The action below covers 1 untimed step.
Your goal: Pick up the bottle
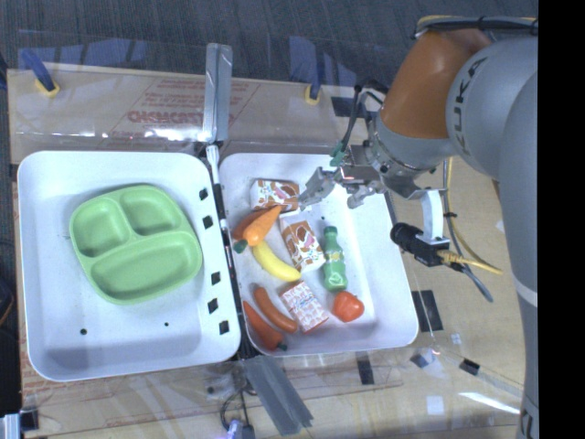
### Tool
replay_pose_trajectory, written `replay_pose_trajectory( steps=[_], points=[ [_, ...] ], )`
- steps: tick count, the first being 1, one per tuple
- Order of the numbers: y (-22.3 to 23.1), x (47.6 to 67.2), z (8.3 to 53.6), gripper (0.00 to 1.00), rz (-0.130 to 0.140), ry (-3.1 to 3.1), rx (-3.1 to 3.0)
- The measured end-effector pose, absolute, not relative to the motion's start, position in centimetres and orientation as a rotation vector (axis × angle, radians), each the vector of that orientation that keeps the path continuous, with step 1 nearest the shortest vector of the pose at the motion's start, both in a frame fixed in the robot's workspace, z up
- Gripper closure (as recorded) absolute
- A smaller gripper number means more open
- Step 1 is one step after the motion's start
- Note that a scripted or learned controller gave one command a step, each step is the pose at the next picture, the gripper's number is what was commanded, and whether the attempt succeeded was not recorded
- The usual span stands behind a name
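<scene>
gripper (pixel 322 190): over right bin (pixel 388 254), near its far edge; fingers spread, nothing btwn them
bottle (pixel 333 259): green, lying flat mid right bin, just nearer cam than gripper, apart from it
nearby: carton (pixel 303 243) touching bottle's left; tomato (pixel 347 306) at its near end
left bin (pixel 46 245): green tray (pixel 135 241)

I'm looking down on a robotics lab: a big grey arm (pixel 494 108) over a counter (pixel 119 108) with taped-down plastic sheeting, two white bins (pixel 46 337) of toy food (pixel 297 254), loose cables (pixel 466 259), grey carpet beyond.
</scene>
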<state>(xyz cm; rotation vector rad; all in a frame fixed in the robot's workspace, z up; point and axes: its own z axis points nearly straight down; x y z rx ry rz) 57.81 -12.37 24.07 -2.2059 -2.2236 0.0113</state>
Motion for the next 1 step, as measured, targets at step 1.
replay_pose_trajectory(
  steps=[1],
  points=[
    [-15.83,54.21,21.49,0.0,0.008,-2.413,-1.997]
  ],
)
